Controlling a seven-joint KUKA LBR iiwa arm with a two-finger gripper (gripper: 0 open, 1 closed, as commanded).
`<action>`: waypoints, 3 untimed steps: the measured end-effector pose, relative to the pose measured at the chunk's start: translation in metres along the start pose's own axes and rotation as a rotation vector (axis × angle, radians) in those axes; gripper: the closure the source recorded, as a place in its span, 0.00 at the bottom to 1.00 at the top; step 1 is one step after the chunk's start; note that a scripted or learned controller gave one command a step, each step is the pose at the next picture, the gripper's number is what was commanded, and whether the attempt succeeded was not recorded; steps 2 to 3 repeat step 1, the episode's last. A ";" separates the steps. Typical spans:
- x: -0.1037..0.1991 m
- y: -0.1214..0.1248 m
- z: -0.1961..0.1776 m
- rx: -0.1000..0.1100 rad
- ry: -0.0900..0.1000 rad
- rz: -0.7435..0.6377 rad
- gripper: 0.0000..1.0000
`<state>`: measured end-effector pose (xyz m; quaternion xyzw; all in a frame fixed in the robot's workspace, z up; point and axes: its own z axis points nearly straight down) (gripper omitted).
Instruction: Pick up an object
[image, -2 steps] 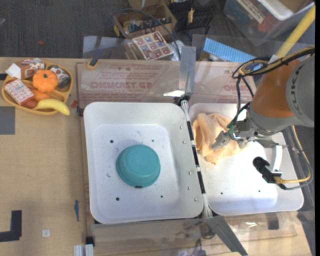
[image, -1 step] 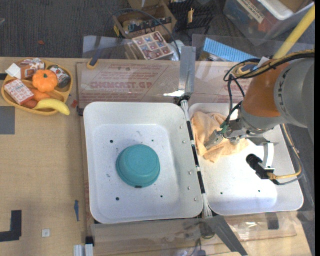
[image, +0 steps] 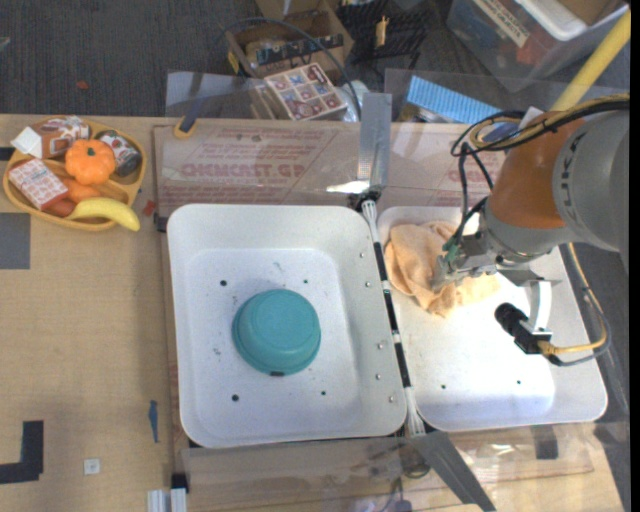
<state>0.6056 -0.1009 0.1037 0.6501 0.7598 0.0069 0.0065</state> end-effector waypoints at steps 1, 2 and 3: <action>0.039 0.022 -0.081 0.015 0.001 -0.226 1.00; 0.039 0.022 -0.081 0.015 0.001 -0.226 1.00; 0.039 0.022 -0.081 0.015 0.001 -0.226 1.00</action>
